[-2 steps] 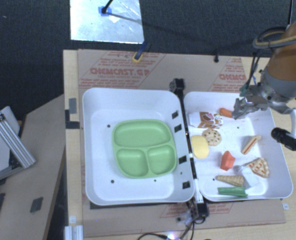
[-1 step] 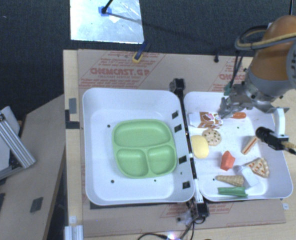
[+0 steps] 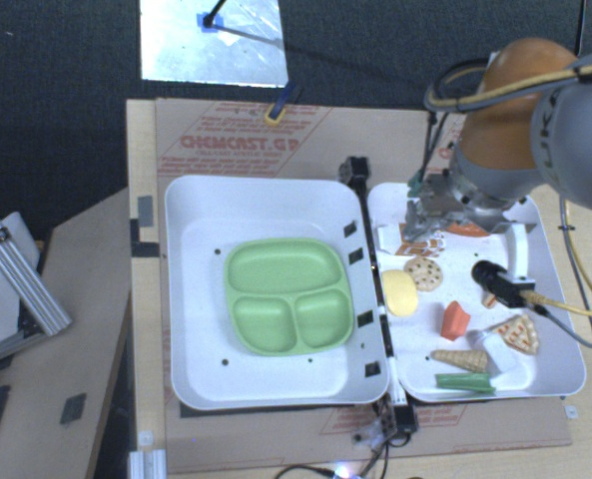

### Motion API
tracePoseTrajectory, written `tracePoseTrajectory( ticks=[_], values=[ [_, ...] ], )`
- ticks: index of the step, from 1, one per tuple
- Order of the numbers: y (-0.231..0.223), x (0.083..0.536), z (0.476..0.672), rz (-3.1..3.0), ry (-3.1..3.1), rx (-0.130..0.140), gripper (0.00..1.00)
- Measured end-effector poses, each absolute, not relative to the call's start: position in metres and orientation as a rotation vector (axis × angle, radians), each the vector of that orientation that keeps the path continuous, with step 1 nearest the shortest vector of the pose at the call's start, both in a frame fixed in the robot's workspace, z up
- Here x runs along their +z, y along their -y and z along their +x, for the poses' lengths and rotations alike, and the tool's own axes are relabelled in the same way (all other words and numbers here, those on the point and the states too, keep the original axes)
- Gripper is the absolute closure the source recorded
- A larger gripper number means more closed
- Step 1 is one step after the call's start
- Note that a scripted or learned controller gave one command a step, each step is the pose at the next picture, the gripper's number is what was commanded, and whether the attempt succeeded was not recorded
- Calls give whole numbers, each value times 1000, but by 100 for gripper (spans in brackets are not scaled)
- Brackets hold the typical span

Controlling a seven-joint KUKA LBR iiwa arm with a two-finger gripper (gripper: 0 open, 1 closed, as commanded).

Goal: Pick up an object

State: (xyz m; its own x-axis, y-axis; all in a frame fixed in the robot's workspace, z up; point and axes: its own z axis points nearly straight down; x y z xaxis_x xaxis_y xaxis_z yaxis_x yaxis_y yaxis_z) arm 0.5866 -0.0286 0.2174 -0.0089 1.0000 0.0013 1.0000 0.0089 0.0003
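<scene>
We see the arm (image 3: 515, 108) reaching in from the right over the far end of the right bin (image 3: 560, 352), with the pincer (image 3: 425, 210) low over that bin's far left corner. The wrist hides its tips from us, so we cannot tell how far open it is, nor whether it has hold of anything. Just below it, touching or very nearly so, lies a streaky red-and-white piece (image 3: 416, 236) on the bin floor. A thin orange sliver (image 3: 465, 231) pokes out beside it, under the wrist.

The other pieces are spread through the same bin. A cookie (image 3: 424, 271) sits just in front of the streaky piece, and a yellow lump (image 3: 399, 292) lies beside the cookie, against the bin's left wall. Nearer the front we find an orange-red chunk (image 3: 455, 319), a pizza slice (image 3: 517, 333) to its right, a cone (image 3: 461, 359) lying on its side, and a green stalk (image 3: 465, 381) just in front of the cone. A white bar (image 3: 519, 252) lies along the right side.

The left bin (image 3: 191, 297) holds a green divided plate (image 3: 286, 297), well apart from the pincer.
</scene>
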Motion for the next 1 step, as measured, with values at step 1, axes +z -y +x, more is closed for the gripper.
tracePoseTrajectory(
  ticks=[1],
  values=[
    [-30, 214, 578, -2209, 2232, -1, 100]
  ],
)
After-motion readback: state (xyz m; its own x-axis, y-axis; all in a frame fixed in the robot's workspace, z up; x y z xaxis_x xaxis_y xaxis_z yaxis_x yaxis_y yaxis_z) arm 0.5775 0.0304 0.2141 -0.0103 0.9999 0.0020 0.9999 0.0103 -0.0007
